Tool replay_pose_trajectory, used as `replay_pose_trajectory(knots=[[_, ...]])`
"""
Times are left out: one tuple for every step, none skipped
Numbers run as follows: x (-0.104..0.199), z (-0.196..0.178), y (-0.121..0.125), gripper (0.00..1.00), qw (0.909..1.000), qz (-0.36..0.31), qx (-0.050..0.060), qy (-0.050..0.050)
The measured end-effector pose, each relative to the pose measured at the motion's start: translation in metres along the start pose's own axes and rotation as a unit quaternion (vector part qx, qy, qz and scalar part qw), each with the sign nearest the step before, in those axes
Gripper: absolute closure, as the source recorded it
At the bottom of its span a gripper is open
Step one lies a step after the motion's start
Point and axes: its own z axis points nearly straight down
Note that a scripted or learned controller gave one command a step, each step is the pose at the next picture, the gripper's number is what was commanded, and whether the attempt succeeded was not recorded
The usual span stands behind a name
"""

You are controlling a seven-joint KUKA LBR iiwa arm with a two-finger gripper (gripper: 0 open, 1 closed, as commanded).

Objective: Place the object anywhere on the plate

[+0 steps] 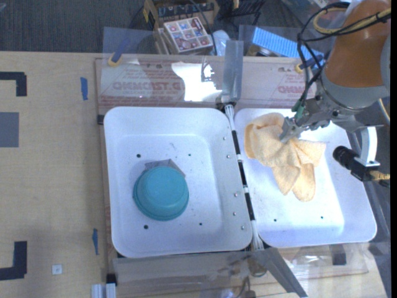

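Yellow cloth lies crumpled in the right bin, spread from its upper left corner toward the middle. The end effector sits at the cloth's upper fold, touching it; whether its grip is open or closed on the fabric cannot be told from this angle. A teal plate, resembling an upturned bowl, rests in the left bin, well apart from the cloth. The arm reaches in from the right, apparently positioned to pinch a raised fold for lifting.
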Motion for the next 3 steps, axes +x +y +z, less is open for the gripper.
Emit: replay_pose_trajectory(knots=[[0.058, 0.077, -0.008, 1.00, 0.9999, -0.011, 0.001, 0.001], [0.105, 0.055, 0.024, 1.00, 0.9934, -0.115, -0.001, 0.000], [0.182, 0.103, -0.002, 1.00, 0.9726, -0.232, 0.001, 0.002]])
